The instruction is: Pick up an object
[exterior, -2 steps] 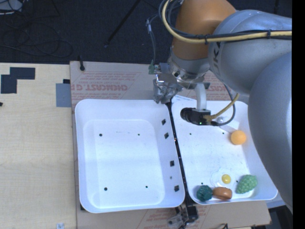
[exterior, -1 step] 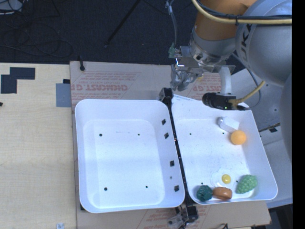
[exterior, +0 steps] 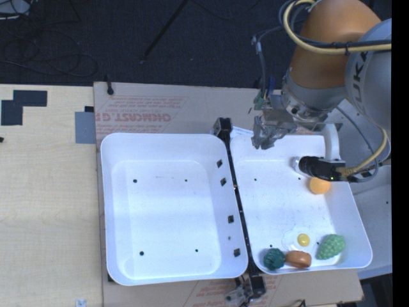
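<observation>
Arm: reaches in from the upper right of the frame, orange band (exterior: 332, 34) uppermost, wrist bent downward.
Gripper (exterior: 263, 141): hangs over the upper-left corner of the right bin (exterior: 358, 219) — whether it is open or shut, cannot tell.
Objects: orange ball (exterior: 319, 185) right of the gripper, apart from it; fried-egg toy (exterior: 298, 240), green grape cluster (exterior: 330, 246), dark green piece (exterior: 274, 259) and orange-brown piece (exterior: 298, 259) lie in the bin's lower end — well apart from the gripper.
Left bin (exterior: 115, 171): beside the right one on the desk.

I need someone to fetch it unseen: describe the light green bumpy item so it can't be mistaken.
Look in the right bin, at its near right corner. The light green bumpy item ends a short row there, beside an orange piece; it is the palest green and the only knobbly one.
</observation>
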Motion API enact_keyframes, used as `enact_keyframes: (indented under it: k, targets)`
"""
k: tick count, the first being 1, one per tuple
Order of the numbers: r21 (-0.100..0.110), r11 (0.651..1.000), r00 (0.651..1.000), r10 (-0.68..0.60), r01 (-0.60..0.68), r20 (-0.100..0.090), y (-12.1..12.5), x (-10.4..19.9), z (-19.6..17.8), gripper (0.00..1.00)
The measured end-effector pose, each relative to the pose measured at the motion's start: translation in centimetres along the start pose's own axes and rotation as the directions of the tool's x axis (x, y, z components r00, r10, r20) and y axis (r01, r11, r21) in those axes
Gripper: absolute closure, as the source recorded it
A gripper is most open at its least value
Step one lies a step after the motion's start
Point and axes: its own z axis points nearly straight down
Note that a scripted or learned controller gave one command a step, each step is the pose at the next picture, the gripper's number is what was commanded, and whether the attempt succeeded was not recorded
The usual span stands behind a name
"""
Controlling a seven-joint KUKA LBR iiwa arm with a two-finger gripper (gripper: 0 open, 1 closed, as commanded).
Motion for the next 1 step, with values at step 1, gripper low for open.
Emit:
enact_keyframes:
  k: [1]
  targets:
    - [-0.003, 1.000, 1.000, -0.010, 0.010, -0.002, 0.30, 5.69, 1.86, 1.00]
